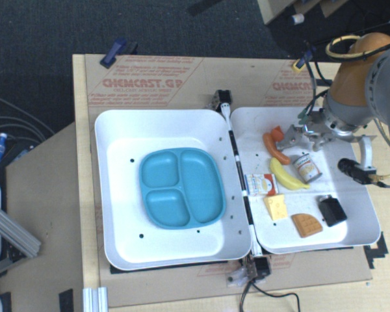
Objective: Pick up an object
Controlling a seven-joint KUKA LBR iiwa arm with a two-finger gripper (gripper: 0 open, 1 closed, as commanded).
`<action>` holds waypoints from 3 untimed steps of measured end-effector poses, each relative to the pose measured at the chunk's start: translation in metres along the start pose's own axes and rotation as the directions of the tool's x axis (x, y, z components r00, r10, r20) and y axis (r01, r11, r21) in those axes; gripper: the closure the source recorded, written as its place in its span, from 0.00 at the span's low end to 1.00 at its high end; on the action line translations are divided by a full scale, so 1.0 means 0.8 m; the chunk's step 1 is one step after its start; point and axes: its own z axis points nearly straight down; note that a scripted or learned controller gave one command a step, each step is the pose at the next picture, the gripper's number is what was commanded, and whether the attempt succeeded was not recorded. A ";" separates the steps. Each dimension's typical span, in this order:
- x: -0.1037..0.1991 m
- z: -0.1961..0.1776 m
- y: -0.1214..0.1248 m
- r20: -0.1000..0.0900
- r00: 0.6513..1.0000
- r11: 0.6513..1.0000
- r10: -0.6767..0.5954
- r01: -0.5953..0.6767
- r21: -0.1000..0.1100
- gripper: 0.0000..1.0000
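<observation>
The right bin (361, 233) holds several small items: an orange carrot (273, 145), a yellow banana (287, 176), a small tin can (307, 168), a red-and-white packet (260, 184), a yellow cheese wedge (275, 207), a brown toast slice (306, 224) and a black block (331, 210). My gripper (301, 137) hangs low over the bin's back part, just right of the carrot and just above the can. The wrist hides what lies right under it.
A blue divided plate (181, 187) lies in the left bin (117, 142). A ridge with clamps (236, 168) separates the two bins. The arm's grey and orange body (357, 83) covers the right bin's far right corner.
</observation>
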 end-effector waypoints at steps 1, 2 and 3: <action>0.073 0.006 0.036 0.002 1.000 1.000 0.002 -0.002 -0.016 0.00; 0.072 -0.007 0.036 0.004 1.000 1.000 0.001 -0.001 -0.017 1.00; 0.167 -0.172 -0.028 0.002 1.000 1.000 0.002 -0.002 -0.018 1.00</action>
